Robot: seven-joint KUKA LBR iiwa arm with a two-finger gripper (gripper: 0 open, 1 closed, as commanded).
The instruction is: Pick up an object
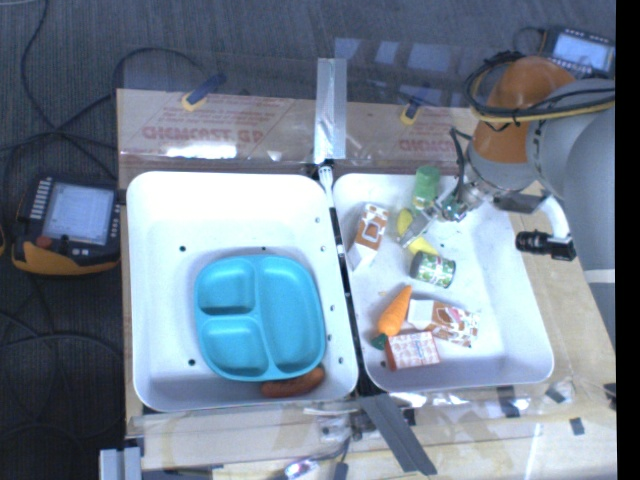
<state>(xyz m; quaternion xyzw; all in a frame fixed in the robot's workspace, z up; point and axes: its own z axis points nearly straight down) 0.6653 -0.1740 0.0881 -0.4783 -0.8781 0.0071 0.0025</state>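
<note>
Apparently no pick yet: gripper (452,208) low at the far end of the right bin (520,303), just beside the green bottle (427,185), grip state not discernible, while can (433,268) and carrot (395,311) lie nearer, so grasp and lift remain.

Two white bins (140,298); one blue plate (260,313); one carrot (395,311); one can (433,269).
</note>
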